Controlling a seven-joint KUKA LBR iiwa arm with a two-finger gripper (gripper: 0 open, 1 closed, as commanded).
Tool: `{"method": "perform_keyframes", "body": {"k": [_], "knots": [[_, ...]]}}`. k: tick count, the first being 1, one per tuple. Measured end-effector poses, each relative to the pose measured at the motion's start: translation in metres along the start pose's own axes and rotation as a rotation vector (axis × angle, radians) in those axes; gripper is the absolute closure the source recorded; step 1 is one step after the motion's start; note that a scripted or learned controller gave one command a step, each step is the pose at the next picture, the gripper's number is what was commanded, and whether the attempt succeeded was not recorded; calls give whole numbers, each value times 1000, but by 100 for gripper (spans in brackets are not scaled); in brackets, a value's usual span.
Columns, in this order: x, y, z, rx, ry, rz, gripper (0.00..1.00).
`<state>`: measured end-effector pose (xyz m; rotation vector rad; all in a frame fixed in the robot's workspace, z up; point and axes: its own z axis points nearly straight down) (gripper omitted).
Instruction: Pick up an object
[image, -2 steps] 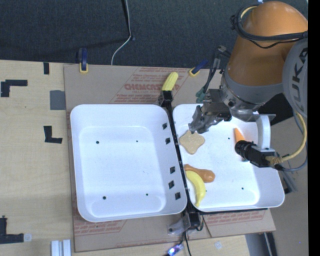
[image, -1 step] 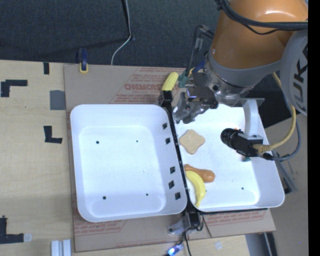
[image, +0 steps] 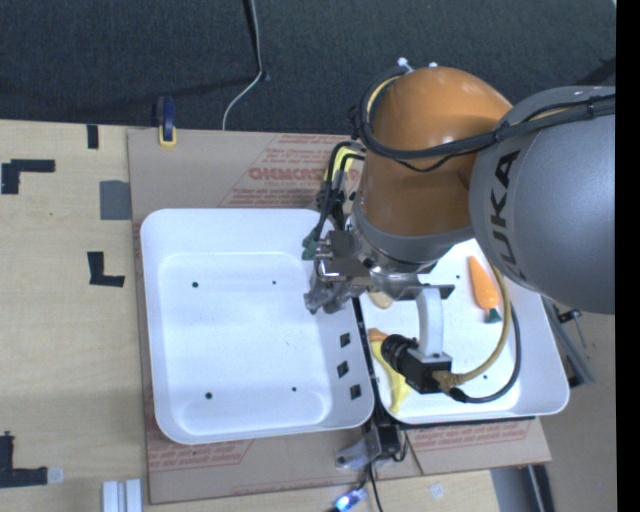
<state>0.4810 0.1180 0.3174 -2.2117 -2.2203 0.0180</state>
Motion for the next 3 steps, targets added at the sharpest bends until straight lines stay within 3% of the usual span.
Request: {"method": "perform_keyframes", "body": {"k": [1, 2, 3], "knots": [[-1, 2, -15, -9, 1, 0, 100], [-34, 2, -19, -12, 2, 5, 100], [-10, 2, -11, -10, 2, 1, 100]]}}
